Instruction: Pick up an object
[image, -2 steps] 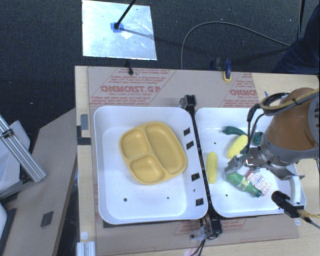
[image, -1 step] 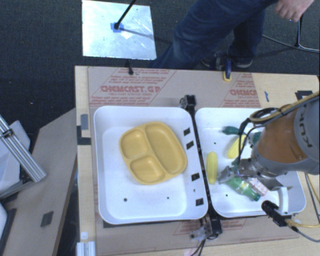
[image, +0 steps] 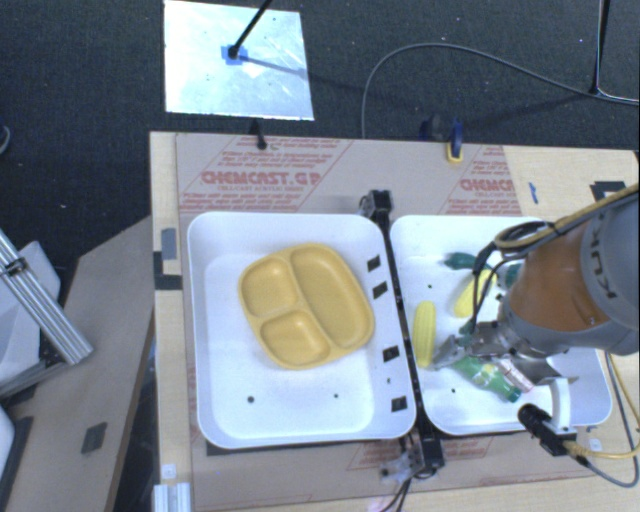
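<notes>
Seen from above: the brown board (image: 300, 170) under my bench reads "CHEMCAST GP", printed in red twice across its top edge. Two white bins sit side by side. The left bin (image: 225, 400) holds one yellow tray (image: 305, 303) with three compartments. I reach into the right bin (image: 440, 410), my gripper (image: 452, 352) low near its middle, just beside one yellow corn cob (image: 425, 333) and one green packet (image: 487, 376). Whether my fingers are spread or pinching anything, I cannot tell.
</notes>
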